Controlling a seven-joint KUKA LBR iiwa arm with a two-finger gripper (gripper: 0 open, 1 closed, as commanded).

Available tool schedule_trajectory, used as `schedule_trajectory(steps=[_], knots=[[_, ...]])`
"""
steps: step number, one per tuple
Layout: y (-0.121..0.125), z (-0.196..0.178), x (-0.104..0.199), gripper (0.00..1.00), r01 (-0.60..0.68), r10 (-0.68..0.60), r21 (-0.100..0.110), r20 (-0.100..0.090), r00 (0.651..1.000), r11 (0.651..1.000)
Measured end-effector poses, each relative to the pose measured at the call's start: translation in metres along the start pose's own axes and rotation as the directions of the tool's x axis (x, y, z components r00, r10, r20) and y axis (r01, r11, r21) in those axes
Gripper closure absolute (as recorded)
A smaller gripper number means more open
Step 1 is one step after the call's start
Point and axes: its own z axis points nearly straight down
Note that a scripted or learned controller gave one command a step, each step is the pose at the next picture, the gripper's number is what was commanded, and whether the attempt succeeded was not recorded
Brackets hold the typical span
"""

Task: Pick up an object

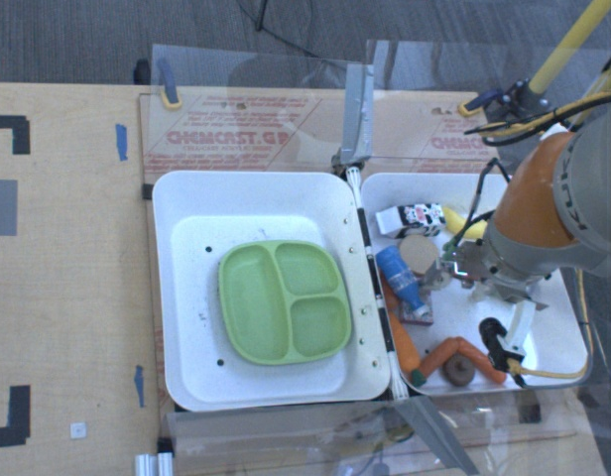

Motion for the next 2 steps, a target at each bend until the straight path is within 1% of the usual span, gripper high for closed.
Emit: schedule_trajectory(steps=[1, 2], knots=[[0.069, 0.000, 0.002, 0.00, -0.127, 0.127, 0.001, 0.000, 0.992, 0.992], [0.115, 0.016, -0.031, 0.00, -0.113, 0.113, 0.129, 0.002, 0.994, 0.985]])
